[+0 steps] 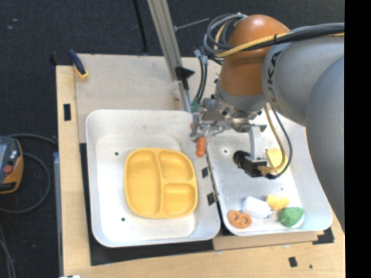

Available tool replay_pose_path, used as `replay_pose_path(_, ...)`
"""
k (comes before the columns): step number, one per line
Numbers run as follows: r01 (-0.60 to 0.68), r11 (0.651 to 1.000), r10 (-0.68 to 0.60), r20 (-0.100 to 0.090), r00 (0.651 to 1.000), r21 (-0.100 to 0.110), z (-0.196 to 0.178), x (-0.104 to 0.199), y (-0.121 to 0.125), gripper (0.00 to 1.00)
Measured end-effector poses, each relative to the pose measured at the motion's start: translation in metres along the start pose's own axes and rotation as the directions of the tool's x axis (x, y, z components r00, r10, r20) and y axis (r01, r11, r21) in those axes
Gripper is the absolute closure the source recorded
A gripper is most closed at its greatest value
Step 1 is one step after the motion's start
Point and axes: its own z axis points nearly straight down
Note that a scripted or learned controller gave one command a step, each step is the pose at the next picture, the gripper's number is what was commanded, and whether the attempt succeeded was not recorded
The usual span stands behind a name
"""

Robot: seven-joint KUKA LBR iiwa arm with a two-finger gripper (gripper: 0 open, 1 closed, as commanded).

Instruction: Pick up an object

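Observation:
My gripper [200, 135] hangs over the seam between the two white bins, under the arm's orange band. A small orange, carrot-like piece [200, 149] hangs upright from its fingertips, pinched at its top end. In the right bin [307, 178], along the near edge, lie a brown pretzel [239, 219], a white block [255, 206], a small yellow item [278, 201] and a green leafy item [291, 215]. The arm hides the far part of that bin.
A yellow divided plate [161, 182] lies in the middle of the left bin [104, 132]. A slanted aluminium post [168, 39] rises behind the bins. A black cable loop [249, 164] and a yellow tag [273, 156] hang by the wrist.

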Motion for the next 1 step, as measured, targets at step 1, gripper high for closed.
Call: replay_pose_path(1, 0.0, 1.0, 0.0, 0.0, 1.0, 0.001, -0.008, 0.0475, -0.0171, 1.0)
